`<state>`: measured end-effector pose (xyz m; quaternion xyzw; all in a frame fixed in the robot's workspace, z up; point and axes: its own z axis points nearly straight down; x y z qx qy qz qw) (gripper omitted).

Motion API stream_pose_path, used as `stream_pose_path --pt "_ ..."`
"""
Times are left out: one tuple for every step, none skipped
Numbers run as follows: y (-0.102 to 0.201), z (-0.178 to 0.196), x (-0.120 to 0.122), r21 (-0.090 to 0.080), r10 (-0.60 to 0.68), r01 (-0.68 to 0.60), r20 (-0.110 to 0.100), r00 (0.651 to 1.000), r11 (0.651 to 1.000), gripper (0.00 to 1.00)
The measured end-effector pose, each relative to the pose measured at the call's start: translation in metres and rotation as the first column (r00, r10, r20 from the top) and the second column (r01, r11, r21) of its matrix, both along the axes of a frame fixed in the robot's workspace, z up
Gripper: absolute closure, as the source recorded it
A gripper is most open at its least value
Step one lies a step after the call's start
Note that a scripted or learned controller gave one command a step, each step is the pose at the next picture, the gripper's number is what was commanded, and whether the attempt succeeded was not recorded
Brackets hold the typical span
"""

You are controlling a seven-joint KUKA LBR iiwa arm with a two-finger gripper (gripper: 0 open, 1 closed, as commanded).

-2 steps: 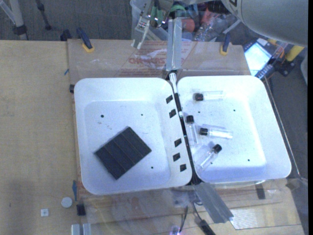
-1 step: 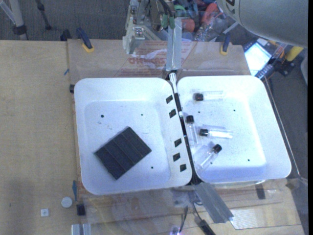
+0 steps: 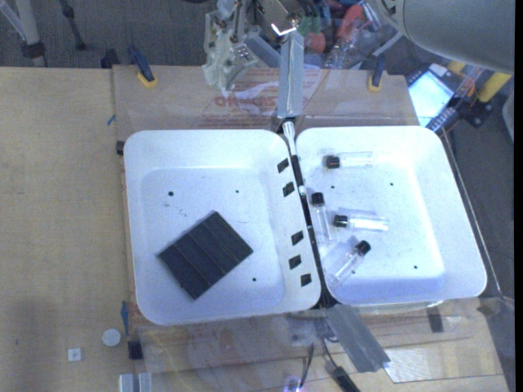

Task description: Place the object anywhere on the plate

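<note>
A dark grey ribbed square plate (image 3: 206,253) lies flat in the left bin (image 3: 155,158), toward its front and turned at an angle. Several clear vials with black caps lie in the right bin (image 3: 425,178): one near the back (image 3: 347,161), one beside the divider (image 3: 318,207), one in the middle (image 3: 359,219) and one toward the front (image 3: 350,260). They rest apart from one another. A bulky grey link of the arm (image 3: 458,11) hangs over the top right corner, well above and behind the right bin.
A thin divider with black tabs (image 3: 294,219) runs between the bins. Behind them sit a clear plastic fixture (image 3: 225,39), cables and coloured clamps (image 3: 335,15). A small white disc (image 3: 110,336) lies on the wooden bench at the front left.
</note>
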<state>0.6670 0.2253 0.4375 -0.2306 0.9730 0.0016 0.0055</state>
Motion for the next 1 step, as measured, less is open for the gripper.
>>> stream_pose_path --pt "0.0003 0.0129 0.0010 0.007 -0.002 0.002 0.010 1.000 1.000 1.00"
